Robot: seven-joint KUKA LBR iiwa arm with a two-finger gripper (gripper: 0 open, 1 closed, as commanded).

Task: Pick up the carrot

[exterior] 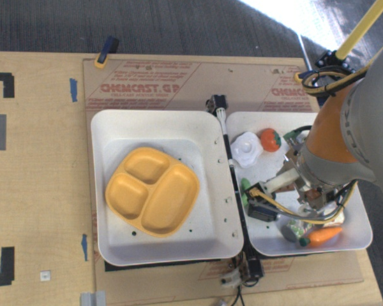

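Tool (304, 204) just above carrot (323, 236)

Divided plate (153, 190) in left bin (108, 129); carrot (324, 236) at right bin's (364, 238) near corner, under arm (345, 132).

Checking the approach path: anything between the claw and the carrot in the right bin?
Nothing solid that I can see. The carrot lies at the near edge of the right bin, just below the claw. Loose yellow cable droops between them, and a green-and-grey item touches the carrot's left end.
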